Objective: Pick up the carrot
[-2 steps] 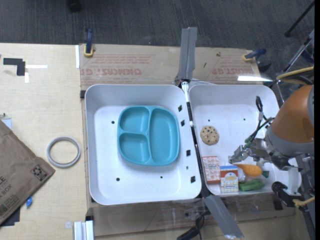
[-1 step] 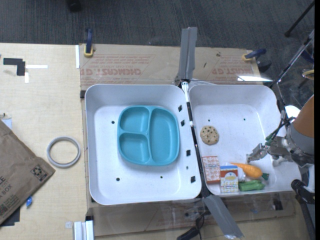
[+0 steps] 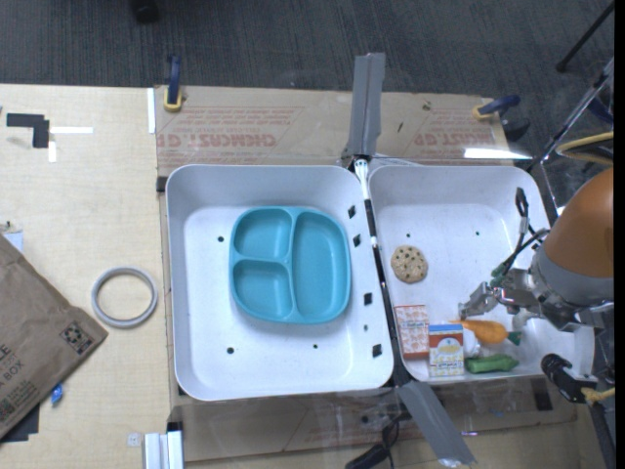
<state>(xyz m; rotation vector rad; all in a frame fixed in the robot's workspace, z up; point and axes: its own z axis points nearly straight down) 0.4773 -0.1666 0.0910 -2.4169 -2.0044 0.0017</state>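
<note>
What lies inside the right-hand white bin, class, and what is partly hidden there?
Inside the right bin: a cookie, two small boxes, a green item and the carrot. The gripper covers part of the carrot.

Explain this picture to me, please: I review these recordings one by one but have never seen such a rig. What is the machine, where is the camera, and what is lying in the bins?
One fixed camera looks down at a slant on a bench with two shallow white bins. The grey machine with the orange band at the right is a robot arm; its gripper, a two-finger claw, is low in the right bin, just above the carrot.

The left bin holds a blue divided plate. In the right bin lie a cookie, two small boxes, the orange carrot and a green item beside it.

The fingertips sit at the carrot's left end, but I cannot tell from here whether they have closed on it. A ring of tape and a cardboard box lie on the bench to the left.
</note>
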